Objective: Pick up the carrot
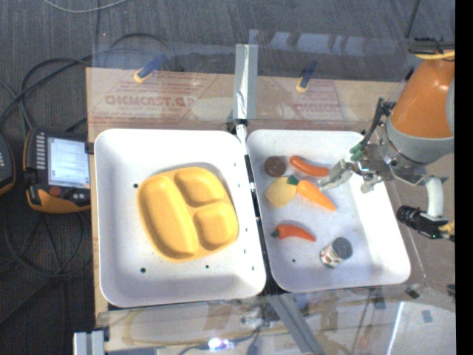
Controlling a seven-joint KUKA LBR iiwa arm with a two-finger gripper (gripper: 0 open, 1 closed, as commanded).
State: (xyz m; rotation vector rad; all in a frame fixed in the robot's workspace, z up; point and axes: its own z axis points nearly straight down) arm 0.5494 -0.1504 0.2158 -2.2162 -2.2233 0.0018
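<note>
1. Reaching in from the right edge of the surface, the pincer [347, 171] sits over the right bin [384, 228], fingers spread wide, nothing between them.
2. Carrot [316, 194] lies in the right bin's upper middle, slanted, green top touching a pale yellow round item [281, 192], pointed tip toward the bin's right side.
3. Just above it, toward the bin's far edge: a similar orange piece [309, 167]. Easy mix-up, so check for the green top.
4. Also in this bin: brown disc [275, 166], red pepper [294, 233], small can [335, 252]. Left bin [118, 161] holds a yellow divided tray [189, 211].
5. Step judged: approach, not yet over target.
6. Do well: shift toward the carrot's middle, turn fingers across its narrow width, descend low, close clear of the yellow item.
</note>
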